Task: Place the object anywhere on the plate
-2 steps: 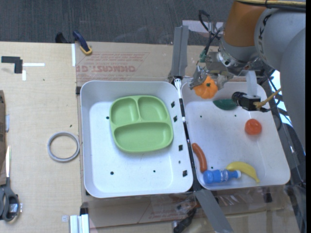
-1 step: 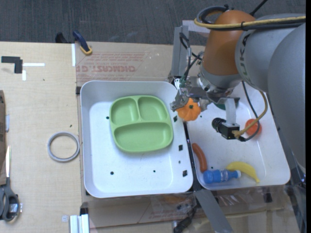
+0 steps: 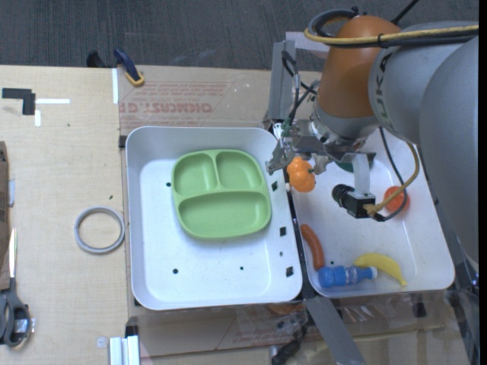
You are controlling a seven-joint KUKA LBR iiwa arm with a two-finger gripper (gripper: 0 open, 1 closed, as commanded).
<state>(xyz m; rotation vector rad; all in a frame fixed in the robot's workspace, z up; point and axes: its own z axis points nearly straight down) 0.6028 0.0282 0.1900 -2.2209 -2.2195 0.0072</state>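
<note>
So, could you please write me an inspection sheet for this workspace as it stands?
Surface: two white bins side by side on a bench.
Job's things: green plate in left bin; orange between gripper fingers, above the bins' divide.
Clutter: sausage, blue bottle, banana in right bin.
Gripper: shut on orange.
Cables: yellow hose over arm.
Surroundings: tape ring, scissors on bench.

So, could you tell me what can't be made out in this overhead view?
- Gripper: the arm's wrist covers its fingers, so its grip on the orange object is unclear.
- Red-orange item: partly behind a cable.
- Blue bottle: label too small to read.
- Right bin: far side hidden under the arm.
</note>
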